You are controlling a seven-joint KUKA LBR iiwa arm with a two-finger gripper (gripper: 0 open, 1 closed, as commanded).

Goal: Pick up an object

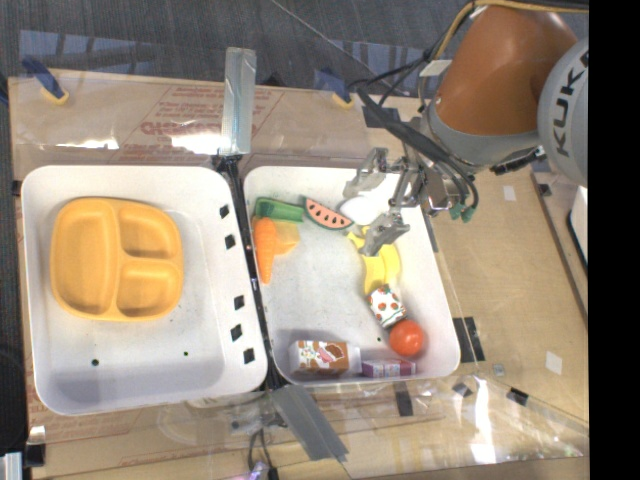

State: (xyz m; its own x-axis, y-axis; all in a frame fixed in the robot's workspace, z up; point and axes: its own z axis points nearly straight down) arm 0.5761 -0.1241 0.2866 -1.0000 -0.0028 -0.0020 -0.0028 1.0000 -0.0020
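Two white bins sit side by side on your table; the right bin holds the toys. Your gripper hovers at its upper right, jaws spread, nothing between them, just above the banana. Risk: the watermelon slice and small bottle crowd it, so a closing finger may catch a neighbour.

A tan bench top sits on dark grey carpet, with clear plastic sheeting taped over its far edge under bright overhead light
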